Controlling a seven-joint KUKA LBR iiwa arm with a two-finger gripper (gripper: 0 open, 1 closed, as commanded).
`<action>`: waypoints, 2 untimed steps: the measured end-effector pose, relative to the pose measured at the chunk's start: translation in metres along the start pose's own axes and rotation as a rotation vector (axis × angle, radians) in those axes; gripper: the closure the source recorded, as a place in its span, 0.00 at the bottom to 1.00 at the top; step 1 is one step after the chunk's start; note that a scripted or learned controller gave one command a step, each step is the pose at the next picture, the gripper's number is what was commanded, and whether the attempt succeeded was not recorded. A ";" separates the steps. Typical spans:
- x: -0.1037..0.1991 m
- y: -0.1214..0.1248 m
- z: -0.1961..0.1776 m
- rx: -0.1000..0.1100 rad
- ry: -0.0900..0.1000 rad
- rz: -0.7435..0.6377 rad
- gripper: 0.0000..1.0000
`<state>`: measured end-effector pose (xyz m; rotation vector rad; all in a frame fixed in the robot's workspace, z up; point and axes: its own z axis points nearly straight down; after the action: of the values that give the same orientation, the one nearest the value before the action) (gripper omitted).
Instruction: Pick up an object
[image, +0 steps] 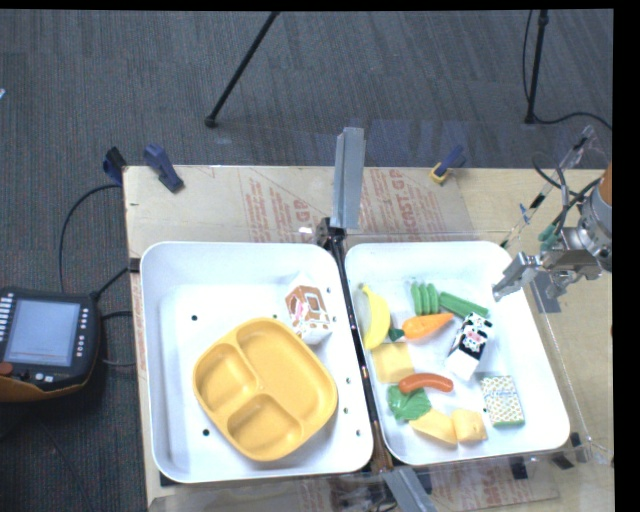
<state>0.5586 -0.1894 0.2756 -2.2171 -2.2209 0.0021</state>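
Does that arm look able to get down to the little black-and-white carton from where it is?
Probably yes: the end effector hangs at the right bin's edge, and the black-and-white carton lies uncovered nearby.

Two white bins sit side by side. The left bin (165, 300) holds a yellow divided tray (264, 388) and a small carton (309, 311). The right bin (520, 300) holds toy food: banana (376, 316), carrot (428, 326), sausage (426, 382), cheese (392, 363). The gripper (535, 283) hovers at its right rim.
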 end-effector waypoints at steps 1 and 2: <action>0.001 0.001 -0.009 0.001 0.001 -0.002 1.00; 0.000 0.001 -0.009 0.001 0.001 -0.002 0.00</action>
<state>0.5592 -0.1890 0.2841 -2.2138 -2.2215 0.0020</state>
